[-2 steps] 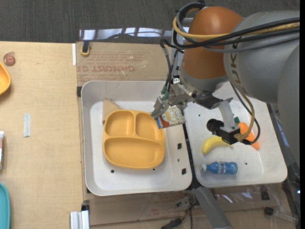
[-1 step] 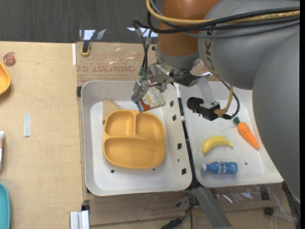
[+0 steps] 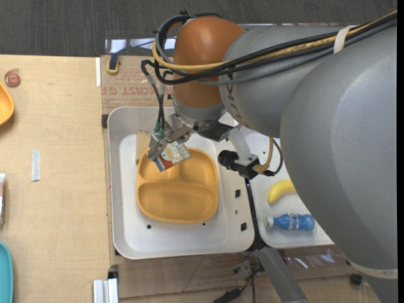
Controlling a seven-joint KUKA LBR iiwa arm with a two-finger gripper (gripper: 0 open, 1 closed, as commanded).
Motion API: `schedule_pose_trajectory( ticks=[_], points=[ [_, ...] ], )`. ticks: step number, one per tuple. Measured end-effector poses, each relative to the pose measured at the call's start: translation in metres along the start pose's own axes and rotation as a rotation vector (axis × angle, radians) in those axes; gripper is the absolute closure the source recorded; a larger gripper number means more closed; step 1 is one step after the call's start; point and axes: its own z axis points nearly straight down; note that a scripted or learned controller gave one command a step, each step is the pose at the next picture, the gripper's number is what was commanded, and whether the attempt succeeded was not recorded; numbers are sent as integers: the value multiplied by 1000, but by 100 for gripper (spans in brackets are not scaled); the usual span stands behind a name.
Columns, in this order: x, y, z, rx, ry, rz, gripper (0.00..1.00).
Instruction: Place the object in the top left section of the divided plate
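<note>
A small object (image 3: 169,156) with blue, white and red on it sits at the top left section of the yellow divided plate (image 3: 178,197), right under the pincer (image 3: 165,145). The pincer's tips are down at that object and seem to touch it, but whether they are clamped on it or spread apart cannot be told from this slant.

The divided plate lies in the left white bin (image 3: 126,232), toward that bin's upper middle. Above the plate, the arm's orange band (image 3: 202,55) and grey wrist cover the bin's far edge.

To the right of the plate, past the wall between the bins, the right white bin (image 3: 278,235) holds a banana (image 3: 280,191) and, just below it, a blue bottle (image 3: 291,222) lying on its side. Left of the plate's bin stretches the pale wooden table (image 3: 57,169).
</note>
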Motion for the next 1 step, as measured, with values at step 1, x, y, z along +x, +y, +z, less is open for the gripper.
schedule_pose_trajectory(
  ticks=[1],
  points=[
    [0, 0, 0, 0, 0, 0, 0]
  ],
)
